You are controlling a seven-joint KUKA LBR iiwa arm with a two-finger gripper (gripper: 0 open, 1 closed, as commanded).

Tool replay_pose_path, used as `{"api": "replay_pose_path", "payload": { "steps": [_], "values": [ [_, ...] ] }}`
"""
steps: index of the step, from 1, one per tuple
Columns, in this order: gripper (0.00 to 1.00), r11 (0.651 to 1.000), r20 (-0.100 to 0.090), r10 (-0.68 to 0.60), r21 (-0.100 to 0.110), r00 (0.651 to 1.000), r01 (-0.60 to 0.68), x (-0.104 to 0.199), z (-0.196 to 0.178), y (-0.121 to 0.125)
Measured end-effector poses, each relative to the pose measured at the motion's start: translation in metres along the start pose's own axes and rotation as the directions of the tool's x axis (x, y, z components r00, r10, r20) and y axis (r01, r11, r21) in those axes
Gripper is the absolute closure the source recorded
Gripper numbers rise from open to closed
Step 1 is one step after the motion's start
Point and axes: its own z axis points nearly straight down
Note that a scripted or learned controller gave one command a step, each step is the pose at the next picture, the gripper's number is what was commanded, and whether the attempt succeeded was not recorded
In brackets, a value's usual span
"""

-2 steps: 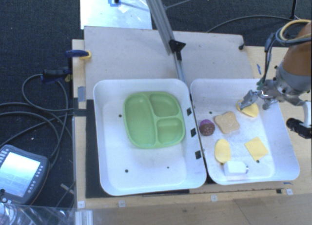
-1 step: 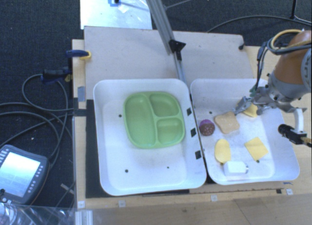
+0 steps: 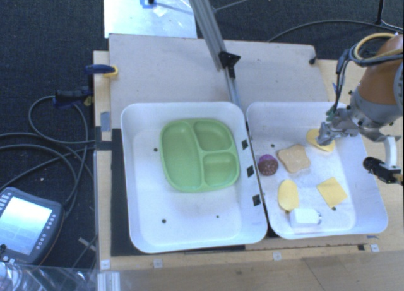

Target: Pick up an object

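Holding a green divided plate (image 3: 199,154), left bin (image 3: 140,176), food pieces, right bin (image 3: 368,211)

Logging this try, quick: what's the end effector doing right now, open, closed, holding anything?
End effector: down at the yellow piece in the right bin; grip state cannot be told.

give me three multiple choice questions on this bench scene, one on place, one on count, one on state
1. Where does the light green divided plastic plate lie?
A. left white bin
B. right white bin
C. on the bare bench

2. How many compartments does that plate have?
A. two
B. three
C. five

3. What is the gripper over?
A. the dark round purple-brown piece
B. the small white block
C. the round yellow piece at the right bin's far side

Answers: 1 A, the plate fills the left bin's middle. 2 B, one long section and two smaller ones. 3 C, its tip overlaps that yellow piece.
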Motion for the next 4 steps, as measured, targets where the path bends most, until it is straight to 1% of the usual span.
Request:
{"api": "replay_pose_path", "payload": {
  "steps": [1,2,3,4],
  "values": [
    [1.0,1.0,0.001,0.0,-0.002,1.0,0.0,-0.003,-0.044,0.0],
    [1.0,1.0,0.001,-0.005,-0.003,1.0,0.005,0.0,-0.09,0.005],
    [1.0,1.0,0.001,-0.006,-0.002,1.0,0.006,0.0,-0.128,0.007],
    [1.0,1.0,-0.002,-0.009,0.003,1.0,0.009,0.051,-0.114,0.008]
  ]
}}
